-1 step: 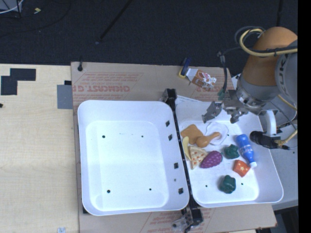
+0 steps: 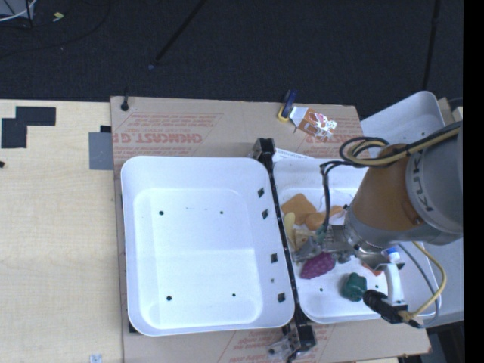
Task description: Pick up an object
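The pick looks barely begun, as far as can be judged: no object is seen lifted clear of the right bin (image 2: 333,314). The arm (image 2: 393,195) reaches low into that bin, and its end effector (image 2: 324,242) sits down among the clutter — whether it is apart or together I cannot tell, since the wrist hides it.

The candidates all lie in the right bin: a purple object (image 2: 318,265) just beside the end effector, a green object (image 2: 352,286) a little nearer the bin's front edge, and tan pieces (image 2: 301,205) behind. They crowd together, so a clean grasp on one may be awkward. The left bin (image 2: 151,308) stands alongside on the desk (image 2: 53,225), with a black divider (image 2: 278,237) between the two.
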Robot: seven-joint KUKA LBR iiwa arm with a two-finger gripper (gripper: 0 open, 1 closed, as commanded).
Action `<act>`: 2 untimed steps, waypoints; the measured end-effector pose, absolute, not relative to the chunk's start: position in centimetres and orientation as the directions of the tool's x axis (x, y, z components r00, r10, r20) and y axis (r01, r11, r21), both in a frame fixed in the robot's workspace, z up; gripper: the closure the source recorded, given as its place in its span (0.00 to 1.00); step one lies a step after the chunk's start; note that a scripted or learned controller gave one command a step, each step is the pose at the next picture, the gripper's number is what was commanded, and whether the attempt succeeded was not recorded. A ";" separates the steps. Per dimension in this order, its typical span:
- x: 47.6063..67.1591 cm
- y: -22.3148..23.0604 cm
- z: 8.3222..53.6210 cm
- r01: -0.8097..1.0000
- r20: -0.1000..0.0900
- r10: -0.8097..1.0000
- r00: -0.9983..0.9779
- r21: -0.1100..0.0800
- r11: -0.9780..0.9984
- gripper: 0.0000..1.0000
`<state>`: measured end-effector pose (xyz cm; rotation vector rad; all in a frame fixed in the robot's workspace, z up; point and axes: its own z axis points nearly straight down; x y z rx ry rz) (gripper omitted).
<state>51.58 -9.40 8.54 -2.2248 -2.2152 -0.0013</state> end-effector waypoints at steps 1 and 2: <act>52.1 -9.5 10.2 1.000 0.007 1.000 0.005 0.004 -0.005 1.00; 52.1 -9.6 11.2 1.000 0.007 1.000 0.010 0.003 -0.010 1.00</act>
